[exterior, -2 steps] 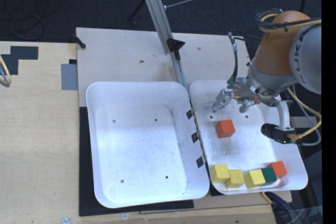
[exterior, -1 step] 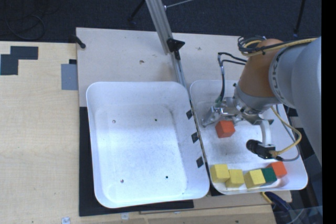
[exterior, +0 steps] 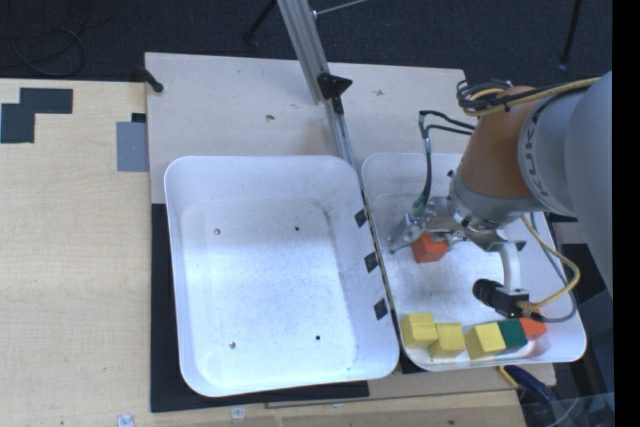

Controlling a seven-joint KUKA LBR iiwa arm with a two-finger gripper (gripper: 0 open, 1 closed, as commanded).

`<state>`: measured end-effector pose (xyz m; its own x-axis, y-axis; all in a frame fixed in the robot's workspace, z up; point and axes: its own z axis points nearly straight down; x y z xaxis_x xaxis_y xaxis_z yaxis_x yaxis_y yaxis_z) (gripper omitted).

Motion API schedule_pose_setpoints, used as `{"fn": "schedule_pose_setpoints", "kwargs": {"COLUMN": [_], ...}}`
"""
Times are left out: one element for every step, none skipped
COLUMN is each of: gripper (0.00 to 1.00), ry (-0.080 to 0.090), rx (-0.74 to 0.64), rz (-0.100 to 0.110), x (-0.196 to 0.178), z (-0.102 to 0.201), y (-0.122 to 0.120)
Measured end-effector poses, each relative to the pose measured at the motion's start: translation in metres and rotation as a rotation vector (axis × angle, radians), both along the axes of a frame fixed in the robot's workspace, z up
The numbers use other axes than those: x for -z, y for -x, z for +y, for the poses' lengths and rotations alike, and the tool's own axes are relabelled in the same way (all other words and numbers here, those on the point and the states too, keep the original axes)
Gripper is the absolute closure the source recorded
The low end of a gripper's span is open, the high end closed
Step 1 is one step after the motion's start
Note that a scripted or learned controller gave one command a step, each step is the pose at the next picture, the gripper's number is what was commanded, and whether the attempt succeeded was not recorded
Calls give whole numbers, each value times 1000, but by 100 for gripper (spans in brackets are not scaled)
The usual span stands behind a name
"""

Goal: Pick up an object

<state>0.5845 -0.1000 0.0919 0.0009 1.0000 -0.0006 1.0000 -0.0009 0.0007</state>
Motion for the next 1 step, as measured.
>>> {"fn": "schedule_pose_setpoints", "kwargs": {"gripper": [0], "ry": [-1], "rx": [3], "rz": [0], "x": [0], "z": [0], "y": [0]}}
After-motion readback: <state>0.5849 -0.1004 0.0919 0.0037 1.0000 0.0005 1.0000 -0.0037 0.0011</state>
